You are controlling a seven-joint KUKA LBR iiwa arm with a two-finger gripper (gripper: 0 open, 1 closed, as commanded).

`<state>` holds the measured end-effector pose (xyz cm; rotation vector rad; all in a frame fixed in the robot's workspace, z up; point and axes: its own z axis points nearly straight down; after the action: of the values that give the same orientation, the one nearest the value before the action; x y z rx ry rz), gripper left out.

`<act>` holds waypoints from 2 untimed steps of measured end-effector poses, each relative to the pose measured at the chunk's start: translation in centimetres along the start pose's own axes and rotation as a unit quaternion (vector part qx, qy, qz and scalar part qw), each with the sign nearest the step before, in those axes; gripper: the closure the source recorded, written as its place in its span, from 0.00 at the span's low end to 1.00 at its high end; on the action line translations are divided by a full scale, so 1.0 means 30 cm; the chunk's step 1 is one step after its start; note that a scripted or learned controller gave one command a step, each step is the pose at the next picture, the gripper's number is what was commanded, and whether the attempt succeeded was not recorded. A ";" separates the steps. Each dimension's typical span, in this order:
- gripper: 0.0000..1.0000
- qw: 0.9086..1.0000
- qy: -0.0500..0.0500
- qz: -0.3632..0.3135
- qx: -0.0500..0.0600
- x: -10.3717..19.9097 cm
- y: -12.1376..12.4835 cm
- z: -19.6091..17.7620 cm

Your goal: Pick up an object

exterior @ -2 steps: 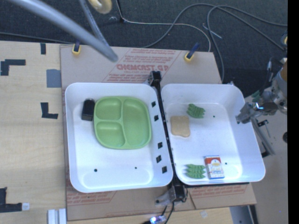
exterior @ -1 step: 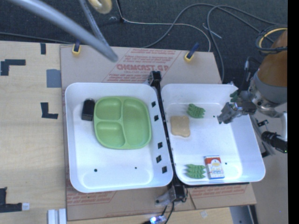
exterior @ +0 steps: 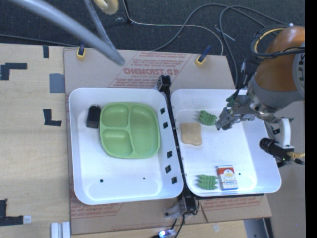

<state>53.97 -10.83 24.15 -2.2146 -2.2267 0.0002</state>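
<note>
Writing: we read red print on the cardboard sheet point(exterior: 148, 66) at the upper middle of the frame, too blurred to spell with confidence; the small carton point(exterior: 227, 177) at lower right carries a red and white label whose words we cannot make out.

Arm: the grey arm with its orange band point(exterior: 285, 43) enters from the right edge of the frame, bent over the right bin point(exterior: 257, 152).

End effector: the gripper point(exterior: 225, 120) hangs low in the upper part of the right bin, dark tips aimed toward the left of the frame; we cannot tell how far apart they stand, nor whether they touch anything; we see nothing between them.

Nearest thing: a green leafy toy point(exterior: 207, 117) lies just left of the gripper, its long axis running from upper left to lower right; whether the two meet we cannot tell.

Other right-bin things: a tan, bread-like piece point(exterior: 191, 134) rests near the bin's left wall, long axis roughly up and down the frame; a second green toy point(exterior: 207, 182) lies at the lower edge, long axis left to right, just beside the carton.

Left bin: the left bin point(exterior: 84, 182) holds a green divided plate point(exterior: 130, 130), its two small compartments toward the top of the frame; a black block point(exterior: 93, 116) sits against the plate's left rim.
</note>
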 end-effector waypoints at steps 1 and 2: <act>1.00 1.000 0.001 -0.001 0.000 0.185 0.006 -0.008; 1.00 1.000 0.000 0.000 0.001 0.346 0.038 0.041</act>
<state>55.06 -0.45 22.92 -2.2139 -2.2254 0.0035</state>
